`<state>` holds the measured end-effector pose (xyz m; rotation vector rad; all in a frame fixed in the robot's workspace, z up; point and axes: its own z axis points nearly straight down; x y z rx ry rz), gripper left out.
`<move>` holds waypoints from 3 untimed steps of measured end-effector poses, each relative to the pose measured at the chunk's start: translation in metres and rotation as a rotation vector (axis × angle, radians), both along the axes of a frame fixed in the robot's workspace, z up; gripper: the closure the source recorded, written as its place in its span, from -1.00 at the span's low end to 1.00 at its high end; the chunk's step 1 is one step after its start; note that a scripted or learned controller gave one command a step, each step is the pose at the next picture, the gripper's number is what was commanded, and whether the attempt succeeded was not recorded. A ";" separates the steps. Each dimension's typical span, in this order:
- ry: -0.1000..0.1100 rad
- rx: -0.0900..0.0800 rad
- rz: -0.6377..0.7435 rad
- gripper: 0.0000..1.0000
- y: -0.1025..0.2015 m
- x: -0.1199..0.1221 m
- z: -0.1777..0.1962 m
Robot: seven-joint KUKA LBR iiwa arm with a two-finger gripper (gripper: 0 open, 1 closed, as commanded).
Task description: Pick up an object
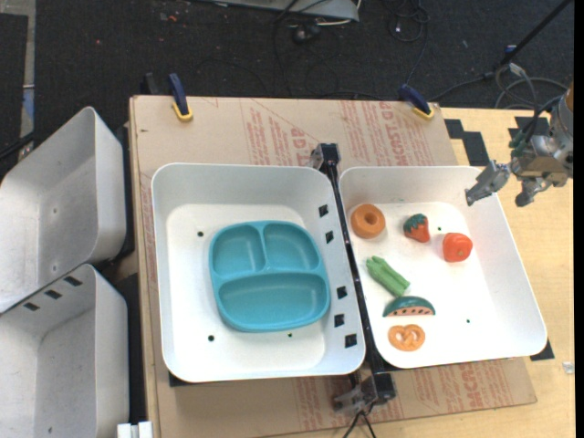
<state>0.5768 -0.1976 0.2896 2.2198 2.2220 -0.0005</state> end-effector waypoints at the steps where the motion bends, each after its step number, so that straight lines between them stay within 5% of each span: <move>1: 0.005 0.002 -0.002 -1.00 0.004 -0.006 -0.062; 3: 0.004 0.001 -0.002 -1.00 0.009 -0.007 -0.170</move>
